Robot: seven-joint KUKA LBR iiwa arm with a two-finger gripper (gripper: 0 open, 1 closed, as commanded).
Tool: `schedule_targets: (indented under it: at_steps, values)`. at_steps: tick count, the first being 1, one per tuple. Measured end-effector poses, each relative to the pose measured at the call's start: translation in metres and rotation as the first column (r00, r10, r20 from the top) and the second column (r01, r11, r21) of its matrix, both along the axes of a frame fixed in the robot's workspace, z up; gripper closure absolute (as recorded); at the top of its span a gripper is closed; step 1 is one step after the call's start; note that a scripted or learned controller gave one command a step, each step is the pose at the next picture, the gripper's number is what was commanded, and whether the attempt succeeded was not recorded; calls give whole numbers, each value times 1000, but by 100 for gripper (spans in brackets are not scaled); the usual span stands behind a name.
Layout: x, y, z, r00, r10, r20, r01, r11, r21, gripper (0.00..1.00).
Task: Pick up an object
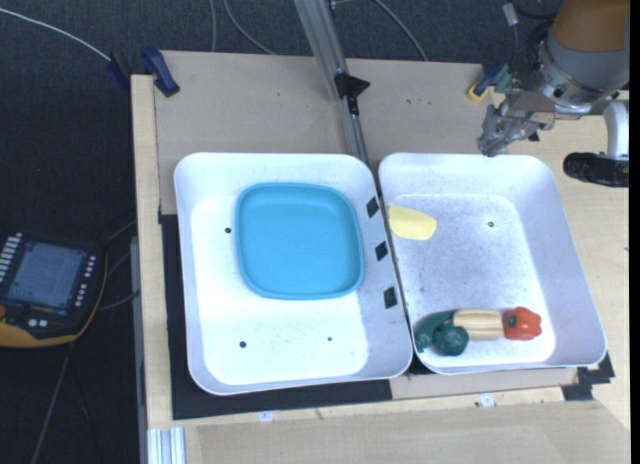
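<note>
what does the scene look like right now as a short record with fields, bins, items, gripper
left bin: holds a blue plate, lying flat near its middle
right bin: holds a yellow piece near its top left corner; a green toy, a tan piece and a red toy sit in a row along its near edge
gripper: above the far rim of the right bin, apart from all the items
task state: nothing picked up yet
</note>
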State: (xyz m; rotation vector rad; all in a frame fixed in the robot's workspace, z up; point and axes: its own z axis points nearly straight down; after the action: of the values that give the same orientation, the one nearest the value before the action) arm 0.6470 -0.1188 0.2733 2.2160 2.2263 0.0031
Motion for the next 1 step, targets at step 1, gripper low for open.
schedule_targets:
  at_steps: [1]
  values:
    - [-9, 58, -7, 1000, 0, -1, 0, 1000, 0, 100]
